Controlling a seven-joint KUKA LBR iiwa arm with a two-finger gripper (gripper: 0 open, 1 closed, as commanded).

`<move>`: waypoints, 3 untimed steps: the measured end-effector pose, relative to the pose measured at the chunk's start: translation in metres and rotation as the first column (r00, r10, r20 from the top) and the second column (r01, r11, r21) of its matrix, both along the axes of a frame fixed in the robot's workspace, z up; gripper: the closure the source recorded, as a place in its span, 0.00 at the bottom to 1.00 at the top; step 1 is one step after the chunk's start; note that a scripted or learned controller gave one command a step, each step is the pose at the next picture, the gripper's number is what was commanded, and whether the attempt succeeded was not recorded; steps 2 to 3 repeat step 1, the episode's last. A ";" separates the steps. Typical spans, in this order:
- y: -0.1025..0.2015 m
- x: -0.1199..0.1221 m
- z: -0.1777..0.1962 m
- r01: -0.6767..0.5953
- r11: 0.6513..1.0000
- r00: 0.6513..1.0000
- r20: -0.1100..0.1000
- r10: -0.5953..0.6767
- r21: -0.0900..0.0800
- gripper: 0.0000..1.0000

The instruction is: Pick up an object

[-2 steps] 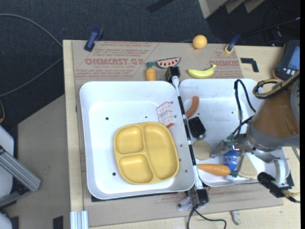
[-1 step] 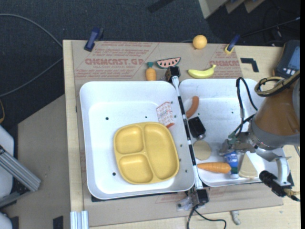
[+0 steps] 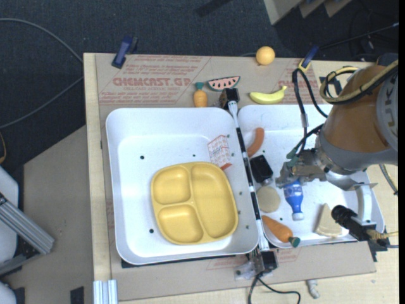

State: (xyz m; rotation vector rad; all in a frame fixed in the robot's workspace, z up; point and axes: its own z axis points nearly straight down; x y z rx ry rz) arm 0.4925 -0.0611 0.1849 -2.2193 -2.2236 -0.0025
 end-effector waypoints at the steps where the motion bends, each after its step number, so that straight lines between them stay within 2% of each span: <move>1: 0.067 0.007 0.047 0.001 1.000 1.000 -0.001 -0.001 -0.001 1.00; 3: 0.067 0.007 0.047 0.001 1.000 1.000 -0.001 -0.001 -0.001 1.00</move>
